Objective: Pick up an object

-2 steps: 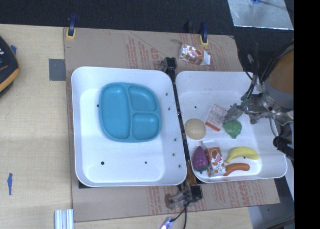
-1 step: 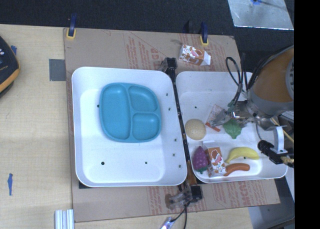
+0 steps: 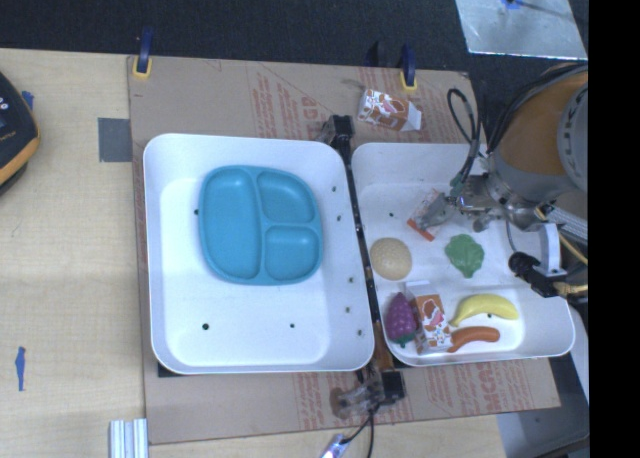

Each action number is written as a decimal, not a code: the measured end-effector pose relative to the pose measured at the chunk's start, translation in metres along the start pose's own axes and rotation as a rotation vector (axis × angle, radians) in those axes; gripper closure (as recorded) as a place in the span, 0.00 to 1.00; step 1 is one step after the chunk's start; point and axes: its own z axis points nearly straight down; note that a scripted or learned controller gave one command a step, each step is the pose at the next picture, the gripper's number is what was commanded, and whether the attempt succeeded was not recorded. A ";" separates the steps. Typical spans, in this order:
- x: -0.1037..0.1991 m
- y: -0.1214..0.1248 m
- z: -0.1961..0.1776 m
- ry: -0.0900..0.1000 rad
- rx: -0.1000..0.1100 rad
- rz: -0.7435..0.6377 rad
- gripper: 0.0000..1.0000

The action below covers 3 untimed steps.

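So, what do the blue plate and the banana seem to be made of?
The blue plate, with three compartments, looks like moulded plastic: one even colour, rounded ridges, a soft sheen. The banana is probably a plastic toy: smooth, uniform yellow, slightly glossy. The picture cannot confirm either.

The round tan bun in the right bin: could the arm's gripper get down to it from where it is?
Probably yes. The round tan bun lies uncovered in the right white bin, with bare floor around it. The gripper is just above and right of it, with nothing between them.
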 end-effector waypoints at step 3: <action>-0.018 -0.058 -0.006 0.000 0.009 -0.004 0.00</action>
